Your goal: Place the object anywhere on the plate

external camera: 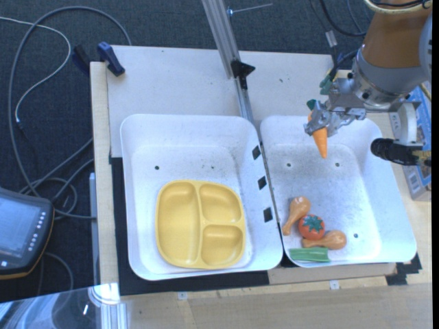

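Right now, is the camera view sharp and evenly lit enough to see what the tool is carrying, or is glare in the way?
Camera view: light is soft and even, shadows faint. The tool is slightly soft but readable, with the orange carrot hanging point-down between its fingers. The yellow plate is crisp, with mild sheen. The only strong glare sits on a shiny surface at the bottom left.

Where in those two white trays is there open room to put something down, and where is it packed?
The yellow plate has three bare compartments. The left bin is bare behind the plate. The right bin is open across its middle, under the gripper holding an orange carrot. Its near-left corner is crowded: drumstick, tomato, green piece.
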